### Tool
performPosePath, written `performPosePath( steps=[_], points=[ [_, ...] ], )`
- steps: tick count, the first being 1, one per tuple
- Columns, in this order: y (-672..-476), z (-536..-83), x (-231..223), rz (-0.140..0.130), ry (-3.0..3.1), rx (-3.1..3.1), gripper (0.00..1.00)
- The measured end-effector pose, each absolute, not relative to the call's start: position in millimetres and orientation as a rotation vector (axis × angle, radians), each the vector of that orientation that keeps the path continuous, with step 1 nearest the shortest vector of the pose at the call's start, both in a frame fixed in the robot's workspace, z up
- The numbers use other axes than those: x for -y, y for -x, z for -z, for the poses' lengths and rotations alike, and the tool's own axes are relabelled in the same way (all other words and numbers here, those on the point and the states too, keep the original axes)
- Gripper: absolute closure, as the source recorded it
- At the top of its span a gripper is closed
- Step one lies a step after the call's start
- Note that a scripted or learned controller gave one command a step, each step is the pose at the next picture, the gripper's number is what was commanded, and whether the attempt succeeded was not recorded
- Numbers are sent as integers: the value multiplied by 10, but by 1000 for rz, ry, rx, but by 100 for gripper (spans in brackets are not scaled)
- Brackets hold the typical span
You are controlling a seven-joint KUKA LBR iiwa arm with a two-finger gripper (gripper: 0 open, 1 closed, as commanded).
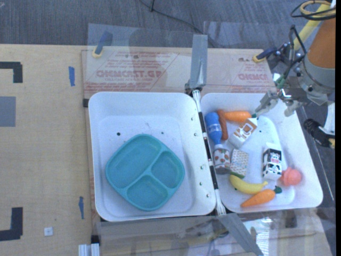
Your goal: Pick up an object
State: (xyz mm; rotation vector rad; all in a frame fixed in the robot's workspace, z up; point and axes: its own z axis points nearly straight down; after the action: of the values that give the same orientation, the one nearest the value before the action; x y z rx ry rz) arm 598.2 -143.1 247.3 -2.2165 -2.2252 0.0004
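My end effector (pixel 277 101) hovers with fingers spread and nothing between them over the right bin's (pixel 311 159) far corner; the nearest carrot (pixel 236 116) lies just left, long axis running left-right.

Looked like a robotics lab or test cell rather than a home or shop. Showed a pale wooden bench (pixel 42 159) marked with black corner brackets and strips of blue tape (pixel 71 76), as for calibration. Held two shallow white bins (pixel 144 103) side by side, backed by clear plastic sheets printed with red lettering and fixed with clamps. Stood on grey carpet-like flooring (pixel 64 7), crossed by a thin dark cable. Included an industrial arm (pixel 319 52) with exposed wiring and a yellow hose at the right.
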Motion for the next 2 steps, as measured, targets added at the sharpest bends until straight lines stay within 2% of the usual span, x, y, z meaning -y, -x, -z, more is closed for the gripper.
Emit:
performPosePath(
  steps=[1,2],
  points=[
    [-5158,-1063,1824,-1,2410,2013,0],
    [-5157,-1161,1848,0,2418,2008,100]
  ],
)
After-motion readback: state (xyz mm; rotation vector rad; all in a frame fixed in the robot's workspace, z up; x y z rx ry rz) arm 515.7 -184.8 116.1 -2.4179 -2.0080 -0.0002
